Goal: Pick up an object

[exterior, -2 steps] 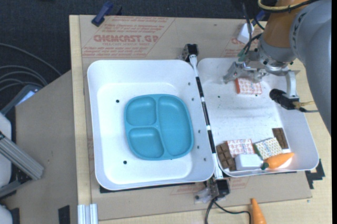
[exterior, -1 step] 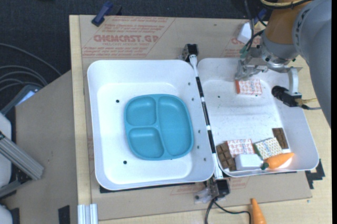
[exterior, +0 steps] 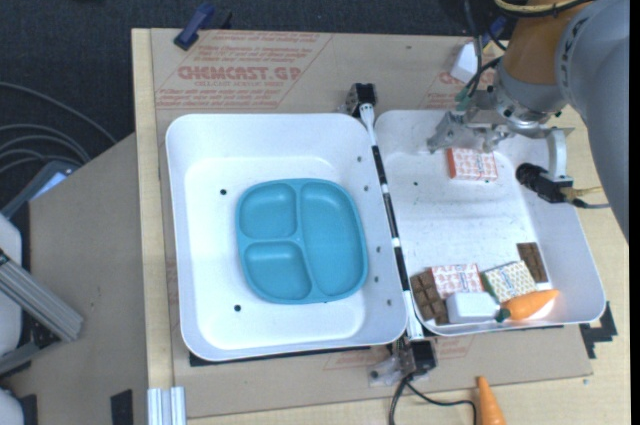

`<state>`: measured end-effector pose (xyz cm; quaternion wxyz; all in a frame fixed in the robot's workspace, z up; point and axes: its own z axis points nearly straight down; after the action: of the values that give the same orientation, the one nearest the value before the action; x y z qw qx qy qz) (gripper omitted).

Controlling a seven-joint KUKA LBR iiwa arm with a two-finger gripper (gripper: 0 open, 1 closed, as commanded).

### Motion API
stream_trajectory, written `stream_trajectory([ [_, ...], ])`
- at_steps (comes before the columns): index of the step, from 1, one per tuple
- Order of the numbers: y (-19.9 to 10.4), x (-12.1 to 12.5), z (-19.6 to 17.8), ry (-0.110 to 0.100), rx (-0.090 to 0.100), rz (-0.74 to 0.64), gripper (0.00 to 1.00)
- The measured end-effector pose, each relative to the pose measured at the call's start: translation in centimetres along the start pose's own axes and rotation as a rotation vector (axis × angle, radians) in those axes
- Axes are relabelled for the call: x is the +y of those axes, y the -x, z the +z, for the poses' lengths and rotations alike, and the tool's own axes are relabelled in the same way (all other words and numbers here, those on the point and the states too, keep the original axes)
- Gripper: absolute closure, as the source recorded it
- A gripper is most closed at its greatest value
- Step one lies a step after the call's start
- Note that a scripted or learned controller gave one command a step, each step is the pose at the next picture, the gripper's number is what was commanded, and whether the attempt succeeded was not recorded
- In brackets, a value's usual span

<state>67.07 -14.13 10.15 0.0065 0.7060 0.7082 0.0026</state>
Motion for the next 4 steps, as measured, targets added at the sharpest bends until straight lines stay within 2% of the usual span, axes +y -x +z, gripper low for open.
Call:
stream_trajectory([
  [1,-0.1,-0.2,1.2,-0.005,0.002,0.0,0.0],
  [2,0.0,0.0,0.0,0.001,-0.001,0.0,1.0],
  [3,-0.1,0.0,0.0,0.0,-0.001,0.0,0.0],
  [4,-0.6,-0.2,1.2,-0.005,0.0,0.002,0.0],
])
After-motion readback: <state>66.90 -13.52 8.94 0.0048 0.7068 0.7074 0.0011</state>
